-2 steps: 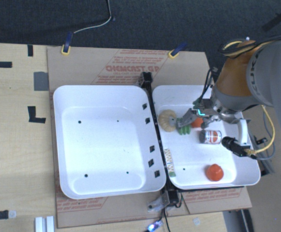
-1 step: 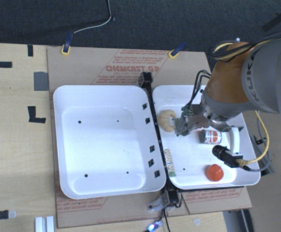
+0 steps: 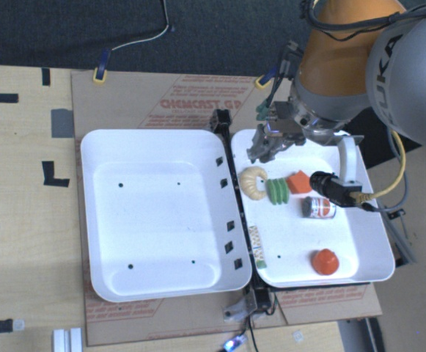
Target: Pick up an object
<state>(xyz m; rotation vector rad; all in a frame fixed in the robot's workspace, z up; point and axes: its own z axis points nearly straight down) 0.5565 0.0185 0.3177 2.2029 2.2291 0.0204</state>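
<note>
gripper [image 3: 265, 147] hangs above right bin [image 3: 359, 270] near beige ring [image 3: 254, 182]; finger state seems unreadable, can't tell

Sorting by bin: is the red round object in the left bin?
No, the red round object lies in the right bin, near its front corner.

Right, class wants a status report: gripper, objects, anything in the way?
Gripper over right bin's far end, nothing seen in it. Beige ring, green piece, orange block clustered just below. Can, red ball apart.
</note>
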